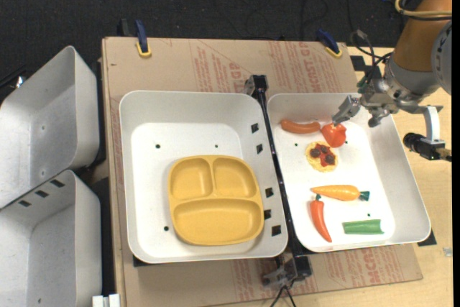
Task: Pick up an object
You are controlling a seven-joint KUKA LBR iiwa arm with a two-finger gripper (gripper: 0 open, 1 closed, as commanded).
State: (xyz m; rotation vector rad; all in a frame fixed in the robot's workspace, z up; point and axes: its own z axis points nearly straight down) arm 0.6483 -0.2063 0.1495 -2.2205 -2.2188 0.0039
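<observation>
Small red toy pepper (334, 134) at the far end of the right bin (402, 183), just beside a sausage (300, 127) and a little round pizza (323, 155). Poised right over that red piece, the gripper (346, 111); jaws too small and shadowed to tell whether spread or closed, and nothing plainly pinched between them. Probably the approach step, with the lift not yet done. Best handled, judging from the crowding, by coming straight down with jaws astride the red piece alone, clear of sausage and pizza, then closing firmly before rising. Counted in the right bin: one red piece, one sausage, one pizza, one orange pepper (336, 192), one red chili (320, 219), one green stick (362, 227) — six items. In the left bin (136, 154): one yellow divided tray (215, 199). Two bins on the desk (215, 65), side by side.
</observation>
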